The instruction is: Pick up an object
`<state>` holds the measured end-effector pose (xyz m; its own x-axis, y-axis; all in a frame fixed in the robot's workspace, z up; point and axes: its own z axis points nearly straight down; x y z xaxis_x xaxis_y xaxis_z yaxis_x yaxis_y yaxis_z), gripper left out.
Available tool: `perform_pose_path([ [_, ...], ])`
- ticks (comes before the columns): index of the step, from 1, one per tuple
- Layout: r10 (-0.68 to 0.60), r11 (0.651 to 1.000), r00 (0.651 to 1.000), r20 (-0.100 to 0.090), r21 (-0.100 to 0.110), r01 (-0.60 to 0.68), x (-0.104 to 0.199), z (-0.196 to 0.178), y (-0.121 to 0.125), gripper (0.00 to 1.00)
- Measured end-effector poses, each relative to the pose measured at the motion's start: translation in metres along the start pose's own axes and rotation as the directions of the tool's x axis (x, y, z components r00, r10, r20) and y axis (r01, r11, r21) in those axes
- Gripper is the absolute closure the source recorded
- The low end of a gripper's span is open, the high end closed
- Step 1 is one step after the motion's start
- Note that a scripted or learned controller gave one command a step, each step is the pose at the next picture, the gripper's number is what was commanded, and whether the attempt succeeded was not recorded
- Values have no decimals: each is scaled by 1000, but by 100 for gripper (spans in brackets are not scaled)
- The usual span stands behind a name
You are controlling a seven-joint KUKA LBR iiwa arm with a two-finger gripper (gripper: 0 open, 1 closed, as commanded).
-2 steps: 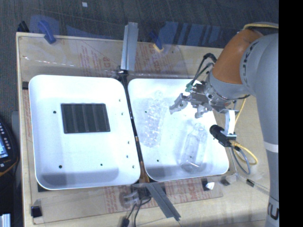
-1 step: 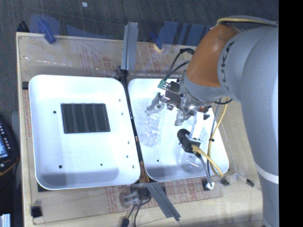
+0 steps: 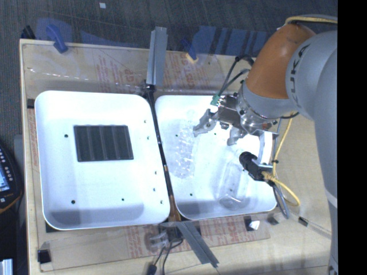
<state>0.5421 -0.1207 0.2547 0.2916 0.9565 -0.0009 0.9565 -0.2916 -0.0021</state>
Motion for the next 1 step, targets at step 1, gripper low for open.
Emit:
perform_pose_path([
  [1, 137, 991, 991, 0, -1, -137, -59, 1, 19, 0],
])
